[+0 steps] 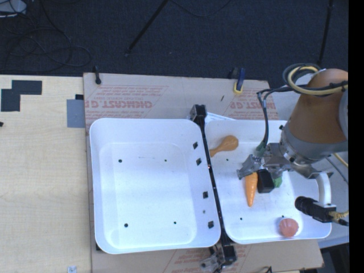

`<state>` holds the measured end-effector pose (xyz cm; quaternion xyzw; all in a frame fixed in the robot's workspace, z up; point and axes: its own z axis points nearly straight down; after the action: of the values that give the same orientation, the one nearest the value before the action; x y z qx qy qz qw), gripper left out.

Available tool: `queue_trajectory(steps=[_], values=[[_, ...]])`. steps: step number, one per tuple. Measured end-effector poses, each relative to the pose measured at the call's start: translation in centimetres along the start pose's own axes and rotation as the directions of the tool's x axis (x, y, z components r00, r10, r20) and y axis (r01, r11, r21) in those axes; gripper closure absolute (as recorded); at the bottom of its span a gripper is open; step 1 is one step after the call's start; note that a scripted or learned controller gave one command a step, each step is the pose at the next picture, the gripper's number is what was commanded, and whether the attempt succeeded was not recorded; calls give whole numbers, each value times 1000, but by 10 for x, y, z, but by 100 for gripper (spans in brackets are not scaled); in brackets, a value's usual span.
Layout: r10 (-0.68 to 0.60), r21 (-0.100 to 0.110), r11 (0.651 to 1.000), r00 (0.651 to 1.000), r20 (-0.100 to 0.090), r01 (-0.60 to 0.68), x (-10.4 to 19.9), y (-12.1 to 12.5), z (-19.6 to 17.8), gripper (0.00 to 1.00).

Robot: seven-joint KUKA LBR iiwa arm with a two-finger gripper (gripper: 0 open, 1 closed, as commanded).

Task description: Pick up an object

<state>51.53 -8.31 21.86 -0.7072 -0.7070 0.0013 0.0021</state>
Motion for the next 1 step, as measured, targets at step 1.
queue_trajectory(steps=[1], values=[[1, -1, 1000, 1000, 0, -1, -10, 61, 116, 0]])
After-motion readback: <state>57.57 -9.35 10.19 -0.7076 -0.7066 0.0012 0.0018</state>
